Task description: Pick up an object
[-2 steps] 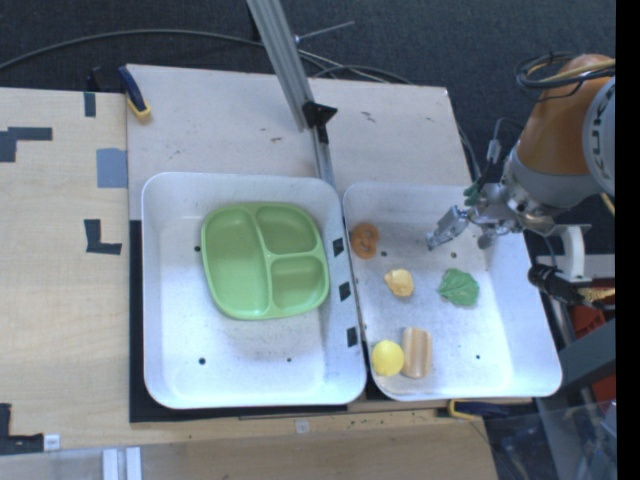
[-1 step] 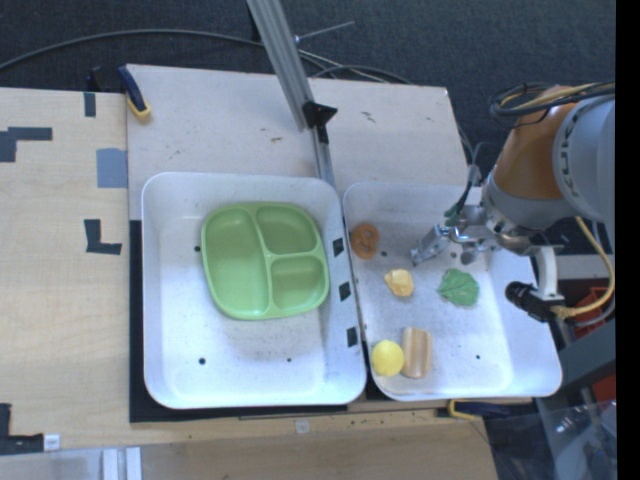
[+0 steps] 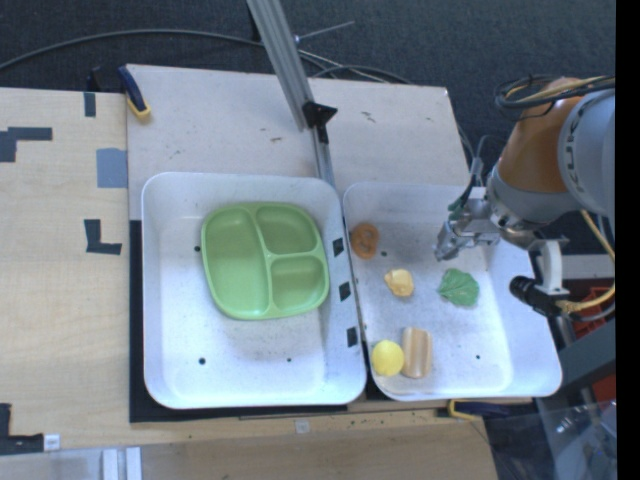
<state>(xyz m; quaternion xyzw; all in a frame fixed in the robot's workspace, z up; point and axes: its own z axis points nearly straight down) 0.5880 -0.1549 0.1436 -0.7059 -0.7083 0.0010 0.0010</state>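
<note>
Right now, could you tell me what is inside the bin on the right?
The right bin holds a green leafy piece, an orange piece, two yellow pieces and a tan roll. The hand covers some floor.

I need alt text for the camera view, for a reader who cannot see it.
The gripper hangs over the right bin, just above a green leafy piece. The left bin holds a green divided plate.

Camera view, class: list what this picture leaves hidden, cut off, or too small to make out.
- Gripper: too small and dark in the camera view to read its state.
- Arm: cut off by the right edge.
- Small yellow item in the right bin: too small to identify.
- Left bin floor under the green divided plate: hidden by the plate.
</note>
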